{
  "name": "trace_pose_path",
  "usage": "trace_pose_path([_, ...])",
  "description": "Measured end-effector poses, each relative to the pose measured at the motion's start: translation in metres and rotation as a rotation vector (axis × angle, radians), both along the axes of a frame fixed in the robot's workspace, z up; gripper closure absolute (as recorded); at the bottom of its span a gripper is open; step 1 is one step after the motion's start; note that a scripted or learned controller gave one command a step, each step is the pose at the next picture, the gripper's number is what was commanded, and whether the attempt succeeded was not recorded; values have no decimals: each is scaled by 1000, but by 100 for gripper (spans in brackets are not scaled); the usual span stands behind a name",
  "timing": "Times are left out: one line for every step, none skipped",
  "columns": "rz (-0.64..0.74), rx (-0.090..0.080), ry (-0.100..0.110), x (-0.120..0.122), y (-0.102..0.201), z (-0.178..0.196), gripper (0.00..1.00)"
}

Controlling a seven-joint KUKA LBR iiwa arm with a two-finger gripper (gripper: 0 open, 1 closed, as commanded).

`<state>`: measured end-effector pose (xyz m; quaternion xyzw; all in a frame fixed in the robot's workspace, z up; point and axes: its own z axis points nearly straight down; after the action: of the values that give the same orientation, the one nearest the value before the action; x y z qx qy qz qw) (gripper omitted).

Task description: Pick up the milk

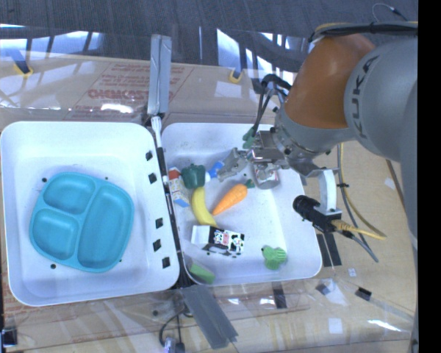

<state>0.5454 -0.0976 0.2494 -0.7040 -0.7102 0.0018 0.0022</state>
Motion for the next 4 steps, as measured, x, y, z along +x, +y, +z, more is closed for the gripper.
trace_pose_path([1,1,1,-70,0,-144,0])
trace_pose_path([6,0,1,-70,0,-135,100])
trace_pose_path([16,0,-4,-69,22,-58,100])
trace_pose_path([-592,-2,-3,-69,82,-59,100])
